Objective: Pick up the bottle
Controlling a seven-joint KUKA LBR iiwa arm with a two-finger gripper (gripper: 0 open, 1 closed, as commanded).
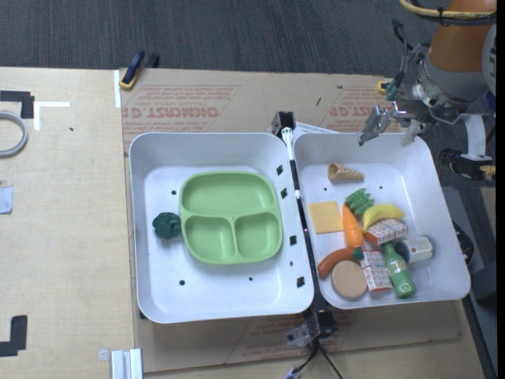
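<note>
- Right bin (442, 181): holds the toy food pile; the pick is, by this view, not yet begun.
- Green tray (231, 216): sits in the neighbouring bin, uninvolved.
- Tool (389, 125): hangs above the right bin's far rim, fingers apart and holding nothing.
- Bottle (398, 271): green, lying untouched at the right bin's near edge, well apart from the tool; approach, grasp and lift all remain.

The white bins (158, 290) look like smooth, slightly glossy plastic, as does the green tray (231, 215). The sheet (181, 105) beneath looks like matt brown cardboard.
</note>
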